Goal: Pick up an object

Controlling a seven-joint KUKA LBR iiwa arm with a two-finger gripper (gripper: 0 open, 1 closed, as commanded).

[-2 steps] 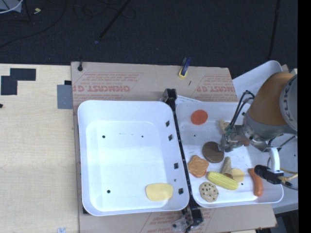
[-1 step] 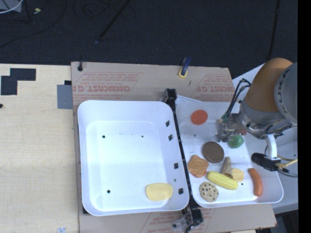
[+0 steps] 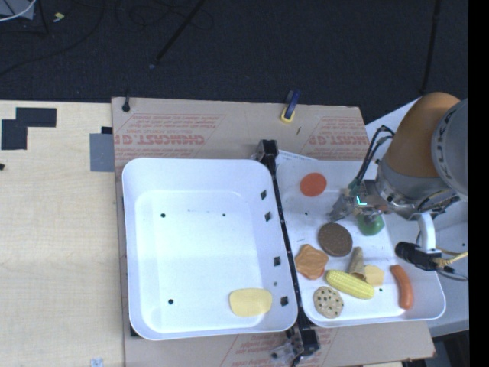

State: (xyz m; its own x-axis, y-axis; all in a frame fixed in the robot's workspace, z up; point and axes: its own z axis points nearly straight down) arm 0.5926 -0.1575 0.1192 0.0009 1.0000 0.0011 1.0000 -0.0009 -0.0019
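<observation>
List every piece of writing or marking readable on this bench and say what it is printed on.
Red print on the cardboard sheet behind the left bin: it appears upside down and mirrored, too blurred to read with confidence.
A second red print on the cardboard behind the right bin, near: same style, equally unreadable.
Red print on the cardboard's front edge: too small to read.
The food items carry no legible text.

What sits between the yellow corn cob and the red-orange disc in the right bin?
In the camera view, the round brown cookie lies between the red-orange disc and the yellow corn cob.
</observation>
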